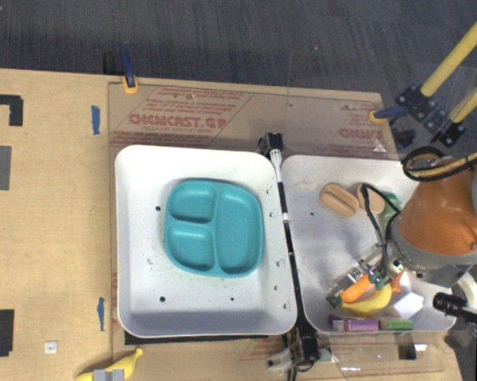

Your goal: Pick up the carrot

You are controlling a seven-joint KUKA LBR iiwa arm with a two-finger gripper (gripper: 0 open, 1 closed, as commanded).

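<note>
The carrot (358, 290) is a small orange piece with a green end, lying in the right bin (315, 252) near its front. It rests against a yellow banana (369, 305). My gripper (371, 272) hangs right over the carrot's upper side, under the orange band of the arm (438, 222). The arm's bulk hides the gripper's tip, and I cannot see whether the carrot is held.
A tan bread-like piece (340, 200) lies at the back of the right bin. A purple item (357, 326) and a green one (399, 324) lie along its front wall. The left bin (134, 236) holds a teal divided plate (215, 227).
</note>
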